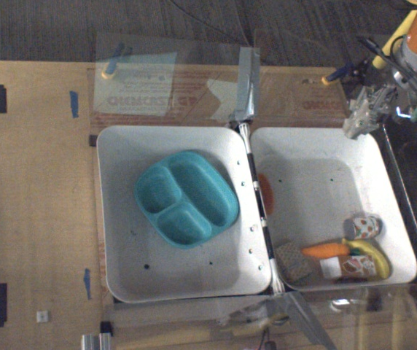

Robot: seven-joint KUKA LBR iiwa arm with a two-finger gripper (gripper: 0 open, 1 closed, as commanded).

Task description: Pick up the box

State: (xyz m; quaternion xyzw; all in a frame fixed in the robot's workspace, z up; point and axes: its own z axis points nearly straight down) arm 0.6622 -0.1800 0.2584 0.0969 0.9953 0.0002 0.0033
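Your tool (pixel 359 121) hangs over the right bin's (pixel 318 159) 1 o'clock corner, can't tell its state. The box (pixel 345 267) sits at 5 o'clock, touching the banana (pixel 375 257) and carrot (pixel 325 251).

Even, soft overhead light; a slightly fuzzy, low-resolution picture.

The white bins (pixel 340 159) were the brightest areas, nearly washed out on their floors, with faint shadows along their inner walls. Behind the bins, a clear sheet (pixel 139 82) carried pale glare. The floor beyond it was dim. Small items in the right bin looked blurred.
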